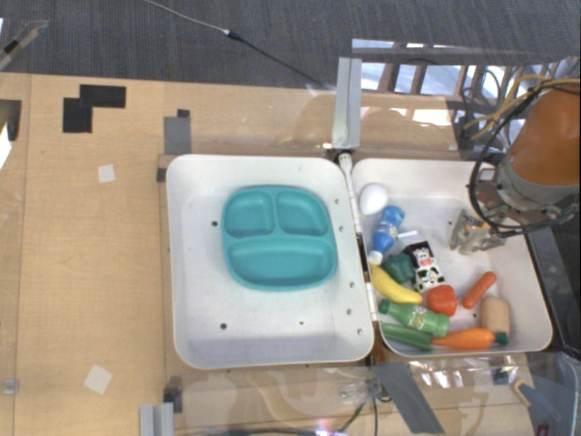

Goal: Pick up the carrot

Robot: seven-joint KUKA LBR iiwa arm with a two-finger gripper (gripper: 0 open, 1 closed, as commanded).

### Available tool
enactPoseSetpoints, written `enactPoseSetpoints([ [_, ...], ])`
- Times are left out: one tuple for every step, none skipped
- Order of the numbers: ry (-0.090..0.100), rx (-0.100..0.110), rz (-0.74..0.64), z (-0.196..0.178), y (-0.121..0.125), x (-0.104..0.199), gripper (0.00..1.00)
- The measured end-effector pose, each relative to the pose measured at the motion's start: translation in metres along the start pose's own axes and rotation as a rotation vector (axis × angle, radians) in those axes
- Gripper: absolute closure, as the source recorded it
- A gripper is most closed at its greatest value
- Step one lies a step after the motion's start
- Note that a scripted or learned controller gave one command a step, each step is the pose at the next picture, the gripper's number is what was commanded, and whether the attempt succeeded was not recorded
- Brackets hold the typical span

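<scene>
The carrot (467, 339) lies on its side along the near wall of the right bin (536, 284), its pointed end toward the green bottle (414, 318) and its thick end just below a tan cylinder (496, 314) that stands beside it. A second, smaller orange piece (479, 288) (also carrot-like, tilted) sits a little farther from the carrot, toward the bin's middle, and a red pepper-like piece (441, 300) rests between it and the bottle.

Beyond the bottle from the carrot, a yellow banana (393, 284) lies against the divider side of the bin, with a dark green item (399, 267) and a small black-and-white carton (423, 263) just past it. Farther still from the carrot are a blue bottle (388, 228) and a white egg-shaped object (373, 198).

The end effector (474, 235) hangs over the far part of the right bin, well apart from the carrot, under the arm's orange band (548, 143). Nothing is seen between its fingers; whether they are spread or pressed together I cannot tell.

In the left bin (195, 271) sits a teal divided plate (277, 237), well away from the carrot. Both bins rest on the wooden table (82, 271).
</scene>
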State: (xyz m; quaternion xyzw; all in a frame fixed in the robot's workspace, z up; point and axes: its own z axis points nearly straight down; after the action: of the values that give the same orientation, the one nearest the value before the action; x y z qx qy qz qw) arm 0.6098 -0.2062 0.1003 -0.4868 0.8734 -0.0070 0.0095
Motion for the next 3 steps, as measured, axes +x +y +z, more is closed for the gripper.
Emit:
enactPoseSetpoints([
  [0.000, 0.000, 0.000, 0.0002, 0.0001, 0.0000, 0.00],
  [0.004, -0.014, -0.203, -0.0019, 0.0032, 0.0018, 0.00],
  [0.000, -0.015, -0.582, 0.0011, -0.0014, -0.0010, 0.00],
])
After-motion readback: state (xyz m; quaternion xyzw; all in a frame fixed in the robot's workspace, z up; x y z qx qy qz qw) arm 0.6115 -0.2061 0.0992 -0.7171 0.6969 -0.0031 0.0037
